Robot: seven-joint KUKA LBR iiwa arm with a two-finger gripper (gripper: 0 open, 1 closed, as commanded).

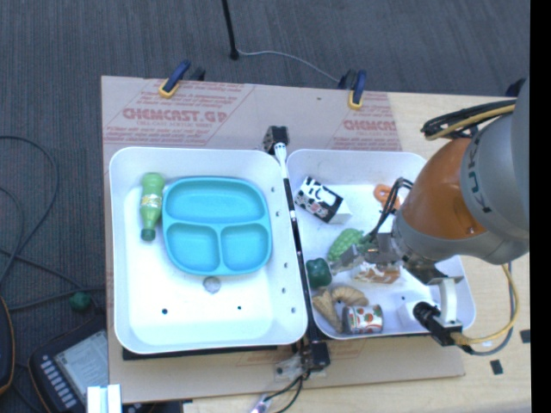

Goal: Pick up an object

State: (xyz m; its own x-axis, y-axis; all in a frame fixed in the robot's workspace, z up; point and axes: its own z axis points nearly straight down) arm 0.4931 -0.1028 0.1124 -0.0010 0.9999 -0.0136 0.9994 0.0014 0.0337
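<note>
Gripper [372, 249] is low in the right bin [405, 163], over the toy pile by the green leafy piece [346, 243]; finger state can't be told. Blue divided tray [217, 226] and green bottle [151, 205] sit in the left bin [138, 317].

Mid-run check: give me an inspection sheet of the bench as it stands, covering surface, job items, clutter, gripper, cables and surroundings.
Surface: brown board printed with red lettering, held by two clamps, bears a left bin and a right bin.
Job's things: right bin holds a black-and-white carton, green leafy toy, dark green cup, croissant-like toy, small can.
Clutter: left bin holds a blue divided tray and a green bottle beside it.
Gripper: gripper low over the right bin's middle; fingers hidden, no held item seen.
Cables: black cable behind the board; yellow cable by the arm.
Surroundings: grey carpet.
</note>
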